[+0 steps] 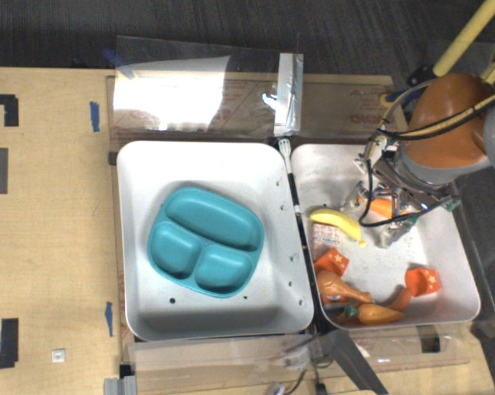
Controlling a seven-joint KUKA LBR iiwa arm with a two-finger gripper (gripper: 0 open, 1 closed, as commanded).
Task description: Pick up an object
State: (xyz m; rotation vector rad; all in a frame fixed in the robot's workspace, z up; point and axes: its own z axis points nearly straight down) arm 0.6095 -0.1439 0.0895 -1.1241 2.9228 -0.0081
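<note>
I have the gripper (393, 220) low in the right bin (465, 299), just beside the banana (336, 223). I cannot tell its state. Nothing looks lifted yet; the grasp and raise are left, I judge.

You see a matt teal plastic tray (204, 239) in a smooth, faintly glossy white bin (140, 171) left of your claw (389, 212); the counter (49, 220) looks like pale, unvarnished wood; the banana (338, 223) shines like plastic.
</note>
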